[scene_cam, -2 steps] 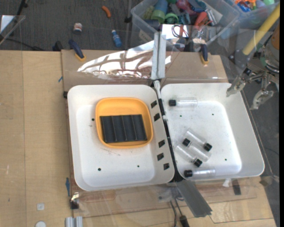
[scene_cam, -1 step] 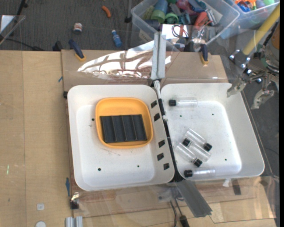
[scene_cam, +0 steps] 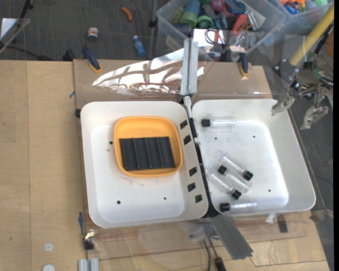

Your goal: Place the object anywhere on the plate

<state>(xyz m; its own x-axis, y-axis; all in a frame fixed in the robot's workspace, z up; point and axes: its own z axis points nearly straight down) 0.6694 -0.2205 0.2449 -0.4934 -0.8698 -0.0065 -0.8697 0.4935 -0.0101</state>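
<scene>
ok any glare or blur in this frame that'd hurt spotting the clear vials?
Camera view: strong glare on the reflective sheet behind the bins; the clear vials in the right bin nearly vanish against white, only their black caps stand out; the end effector at the right edge looks soft; the orange plate in the left bin is evenly lit and sharp.

A robotics laboratory: two white bins (scene_cam: pixel 238 211) sat side by side on a wooden worktop (scene_cam: pixel 37 159), clamped at the back edge, with test vials (scene_cam: pixel 233 177) in the right one. Behind, a clear tub of colourful toys (scene_cam: pixel 222 16) stood on grey carpet (scene_cam: pixel 58 26) strewn with cables and small tools.
</scene>
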